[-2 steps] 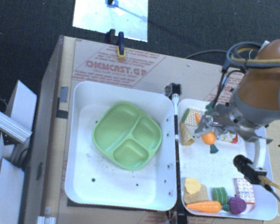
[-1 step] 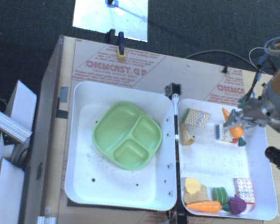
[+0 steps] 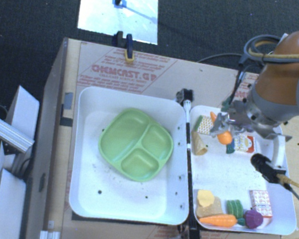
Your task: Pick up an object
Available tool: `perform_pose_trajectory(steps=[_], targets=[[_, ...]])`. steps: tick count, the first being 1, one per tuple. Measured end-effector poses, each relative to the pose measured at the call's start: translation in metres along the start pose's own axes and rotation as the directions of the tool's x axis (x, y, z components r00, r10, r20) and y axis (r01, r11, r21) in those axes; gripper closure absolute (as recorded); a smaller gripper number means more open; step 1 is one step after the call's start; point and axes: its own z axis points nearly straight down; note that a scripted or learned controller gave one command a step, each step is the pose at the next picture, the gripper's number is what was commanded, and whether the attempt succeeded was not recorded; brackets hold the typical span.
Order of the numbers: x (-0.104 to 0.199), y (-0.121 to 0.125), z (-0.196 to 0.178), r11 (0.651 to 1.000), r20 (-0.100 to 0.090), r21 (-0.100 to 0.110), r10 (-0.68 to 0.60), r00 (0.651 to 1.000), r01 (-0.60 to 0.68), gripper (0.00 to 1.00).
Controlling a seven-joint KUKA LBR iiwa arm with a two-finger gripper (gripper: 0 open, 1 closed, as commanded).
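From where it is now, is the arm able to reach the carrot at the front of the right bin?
Probably yes. The carrot lies uncovered at the front of the right bin, touching the toast slice behind it. The arm hangs over the bin's far end; nothing blocks the way.

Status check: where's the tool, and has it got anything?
Tool low over the right bin's far end. Small orange piece just beneath, grip unconfirmed. Cartons crowd it.

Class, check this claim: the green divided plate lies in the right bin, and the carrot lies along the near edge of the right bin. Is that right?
Not quite. The camera view shows the green divided plate in the left bin, not the right one. The carrot does lie along the near edge of the right bin.
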Motion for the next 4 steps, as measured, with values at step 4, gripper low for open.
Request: perform_pose_trajectory(steps=[4], targets=[[-0.004, -0.016, -0.001, 1.0, 0.001, 0.001, 0.001, 1.0, -0.001, 1.0]])
